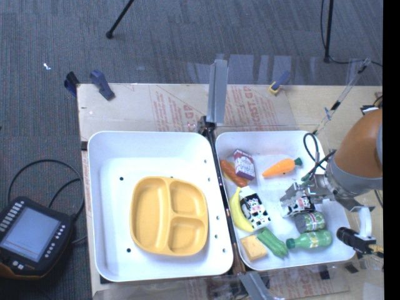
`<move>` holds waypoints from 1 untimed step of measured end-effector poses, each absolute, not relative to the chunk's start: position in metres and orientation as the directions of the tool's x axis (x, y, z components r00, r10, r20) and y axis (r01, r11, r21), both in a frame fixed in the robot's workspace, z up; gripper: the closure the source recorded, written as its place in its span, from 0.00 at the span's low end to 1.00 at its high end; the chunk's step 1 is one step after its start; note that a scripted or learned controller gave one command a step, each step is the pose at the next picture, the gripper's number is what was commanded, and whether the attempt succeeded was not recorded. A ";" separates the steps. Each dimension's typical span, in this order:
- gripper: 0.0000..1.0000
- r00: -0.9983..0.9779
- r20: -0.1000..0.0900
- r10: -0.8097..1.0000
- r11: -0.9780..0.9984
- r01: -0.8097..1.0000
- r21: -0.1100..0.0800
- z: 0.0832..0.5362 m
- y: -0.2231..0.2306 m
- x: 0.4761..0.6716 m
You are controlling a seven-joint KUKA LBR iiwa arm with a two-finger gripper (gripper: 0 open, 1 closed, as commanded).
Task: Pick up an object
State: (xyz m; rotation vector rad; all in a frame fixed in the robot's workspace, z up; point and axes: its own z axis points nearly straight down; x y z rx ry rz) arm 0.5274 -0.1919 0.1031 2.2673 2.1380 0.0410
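**A:** Start at the hand (301, 200). Where is it?

**B:** Low in the right bin (325, 144), at the lower right of the frame, with the arm (357, 152) coming in from the right edge. It sits right over a small can (310, 220) with a dark green label, and something black and white shows at its tip. Whether it is clenched or released I cannot tell; the metal parts blur together there.

**A:** So is anything picked up?

**B:** I'd judge not yet. Nothing shows clearly between its tips, and every object looks to be lying on the bin floor. The reach looks done; the grasp and the lift are left.

**A:** What lies around it?

**B:** Just below the can, a green bottle (310, 240) on its side. Left of that, a green pepper-like piece (272, 242) and a tan sponge-like block (254, 248). Further left, a cow-print carton (254, 209) touching a banana (237, 210). Above the hand, a carrot (279, 167), then a maroon box (244, 164) and a sausage-like orange piece (232, 173) toward the bin's left wall.

**A:** And the other bin?

**B:** The left bin (106, 149) holds a yellow divided plate (169, 215), well apart from the hand. Both bins sit on the desk (144, 108).
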 end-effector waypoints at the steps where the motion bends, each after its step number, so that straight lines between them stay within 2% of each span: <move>1: 1.00 0.049 0.014 0.999 -0.050 0.998 0.043 0.118 -0.185 0.533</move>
